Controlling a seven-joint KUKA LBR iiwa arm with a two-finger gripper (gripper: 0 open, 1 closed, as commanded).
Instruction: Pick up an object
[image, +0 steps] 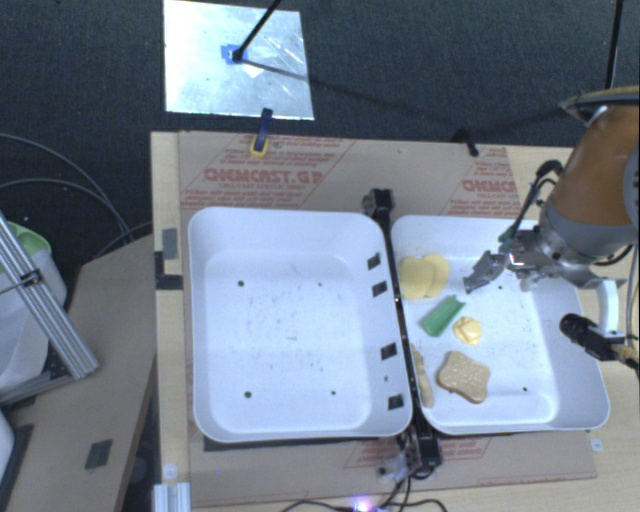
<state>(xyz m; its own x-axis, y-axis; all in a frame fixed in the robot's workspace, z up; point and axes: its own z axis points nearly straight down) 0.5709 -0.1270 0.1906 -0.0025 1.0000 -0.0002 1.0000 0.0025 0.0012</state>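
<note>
The right bin (570, 400) holds a pale yellow flat piece (424, 275) near its left wall, a green block (441, 316) just below it, a small yellow lump (467, 329) beside the green block, and a tan toast-shaped piece (464, 376) toward the front. My gripper (487, 270) hangs above the bin's upper middle, to the right of the pale yellow piece and up-right of the green block. Nothing shows between its fingers.
The left bin (215, 235) sits beside the right one, with black clips (389, 350) along the shared wall. Both rest on a cardboard sheet (300, 165). A shiny metal plate (238, 58) lies at the back. An aluminium frame (40, 310) stands at the left.
</note>
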